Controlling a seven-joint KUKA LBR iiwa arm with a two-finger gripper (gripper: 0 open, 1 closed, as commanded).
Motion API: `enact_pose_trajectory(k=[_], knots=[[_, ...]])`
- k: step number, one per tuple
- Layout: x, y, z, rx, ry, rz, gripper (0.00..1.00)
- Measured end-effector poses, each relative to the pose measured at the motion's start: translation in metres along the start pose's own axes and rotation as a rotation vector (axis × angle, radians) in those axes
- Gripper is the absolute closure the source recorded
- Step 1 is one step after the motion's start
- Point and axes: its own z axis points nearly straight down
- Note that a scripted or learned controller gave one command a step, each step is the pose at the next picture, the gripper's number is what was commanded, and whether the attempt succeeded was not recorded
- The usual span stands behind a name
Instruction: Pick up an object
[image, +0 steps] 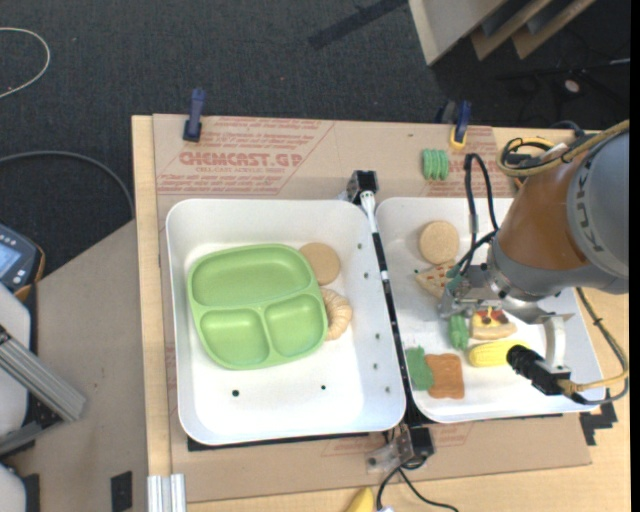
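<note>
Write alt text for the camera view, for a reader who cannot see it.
A grey and orange robot arm reaches from the right into the right white bin, its gripper low over toy food: a round cracker, a yellow corn piece and an orange piece. The left white bin holds a green divided tray.
</note>
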Motion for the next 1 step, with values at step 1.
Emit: enact_pose_trajectory(k=[1], knots=[[0.0001,0.0004,-0.0098,-0.002,-0.001,0.0,1.0]])
